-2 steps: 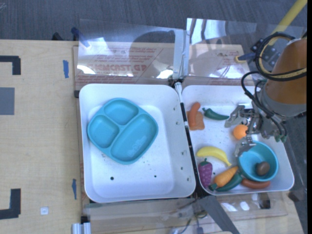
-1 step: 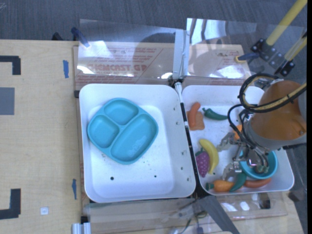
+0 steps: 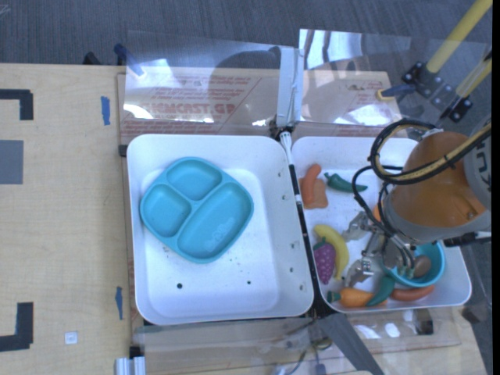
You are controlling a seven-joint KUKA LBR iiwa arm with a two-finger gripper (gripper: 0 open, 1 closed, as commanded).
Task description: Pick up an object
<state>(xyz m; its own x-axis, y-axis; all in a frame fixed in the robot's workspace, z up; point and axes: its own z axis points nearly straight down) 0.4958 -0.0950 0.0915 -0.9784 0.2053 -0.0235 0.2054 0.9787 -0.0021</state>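
grey arm (image 3: 437,186) bent low over right bin (image 3: 461,291), jaws' state unclear beside banana (image 3: 332,241)

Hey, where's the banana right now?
The banana lies in the right bin, near its left wall, just above the purple grapes and below the carrot.

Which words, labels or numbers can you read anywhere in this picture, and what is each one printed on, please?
Red print on the left cardboard sheet: too blurred and glared to read.
Red print on the right cardboard sheet: too blurred to read.
Small white tag on the wooden bench: too small to read.
Nothing else bears text.
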